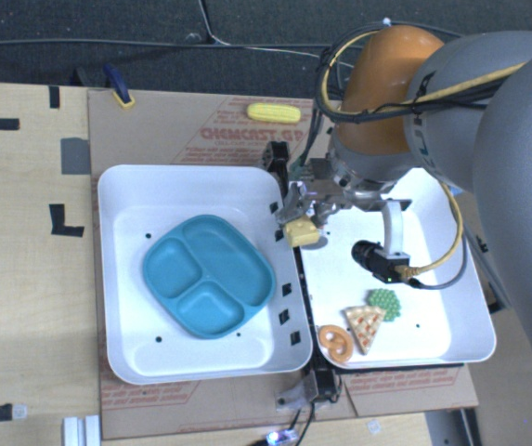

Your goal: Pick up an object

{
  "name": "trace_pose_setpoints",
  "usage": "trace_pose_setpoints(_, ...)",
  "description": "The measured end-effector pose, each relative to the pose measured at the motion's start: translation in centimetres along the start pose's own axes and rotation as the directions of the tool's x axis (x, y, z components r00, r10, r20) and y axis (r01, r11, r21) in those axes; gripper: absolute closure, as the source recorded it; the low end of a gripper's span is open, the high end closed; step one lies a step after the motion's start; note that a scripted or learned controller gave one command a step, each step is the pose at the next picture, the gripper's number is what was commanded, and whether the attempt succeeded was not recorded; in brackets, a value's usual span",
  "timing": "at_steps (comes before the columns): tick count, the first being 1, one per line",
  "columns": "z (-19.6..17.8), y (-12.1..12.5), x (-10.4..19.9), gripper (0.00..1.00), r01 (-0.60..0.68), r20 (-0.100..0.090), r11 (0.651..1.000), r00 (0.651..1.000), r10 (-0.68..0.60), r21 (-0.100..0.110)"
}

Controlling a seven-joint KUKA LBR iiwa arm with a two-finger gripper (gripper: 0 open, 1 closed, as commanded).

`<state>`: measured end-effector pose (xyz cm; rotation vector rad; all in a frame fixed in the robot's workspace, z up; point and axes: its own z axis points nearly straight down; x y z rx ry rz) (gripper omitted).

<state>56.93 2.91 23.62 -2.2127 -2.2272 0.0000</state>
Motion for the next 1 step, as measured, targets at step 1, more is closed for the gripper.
trace_pose_setpoints(1,-0.5,0.42,5.35,1.0,0.001,0.0,1.0,1.0,-0.001,0.0)
